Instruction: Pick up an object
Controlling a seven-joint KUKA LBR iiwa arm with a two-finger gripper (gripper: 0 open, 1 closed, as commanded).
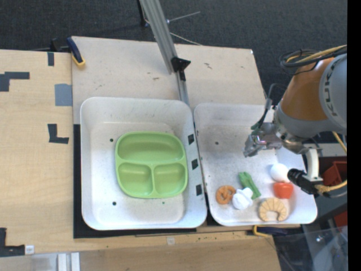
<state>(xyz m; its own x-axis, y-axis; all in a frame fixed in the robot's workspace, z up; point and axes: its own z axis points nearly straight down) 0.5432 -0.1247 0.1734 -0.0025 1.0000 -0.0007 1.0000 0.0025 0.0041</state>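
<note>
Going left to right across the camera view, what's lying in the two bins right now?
Green divided plate in the left bin → pretzel → white piece → croissant → red piece in the right bin. The gripper hangs above the right bin's middle.

No readable text, labels, numbers or signs anywhere that I can make out. My arm [316, 92] at the right of the frame shows a fragment of dark lettering on its grey casing near the upper right edge, cut off and too blurred to read. Nothing printed on the bins [90, 151] or the bench [34, 95].
</note>
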